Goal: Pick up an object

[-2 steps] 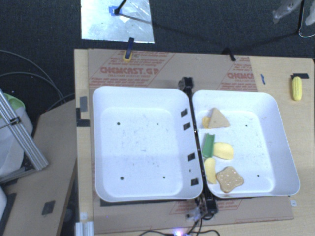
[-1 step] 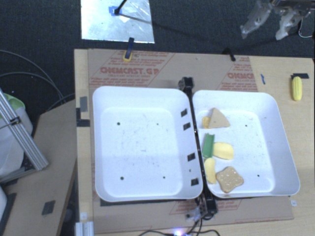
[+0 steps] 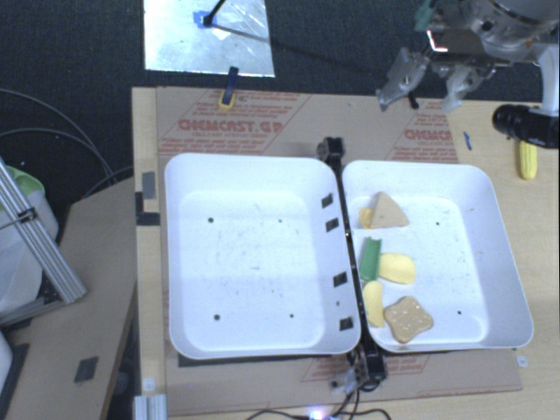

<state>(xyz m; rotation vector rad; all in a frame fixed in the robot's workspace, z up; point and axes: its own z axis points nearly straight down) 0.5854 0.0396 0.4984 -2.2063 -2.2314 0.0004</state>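
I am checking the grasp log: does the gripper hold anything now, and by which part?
Nothing is held. The gripper is open above the bench, beyond the right bin, with nothing between its fingers.

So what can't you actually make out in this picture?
From the camera view:
- The arm: cut off by the top edge just above the gripper, so the rest of it is unseen.
- The small yellow piece: its right side seems tucked behind the tan wedge, so its full shape is unclear.
- The green piece: too small and blurred to identify.
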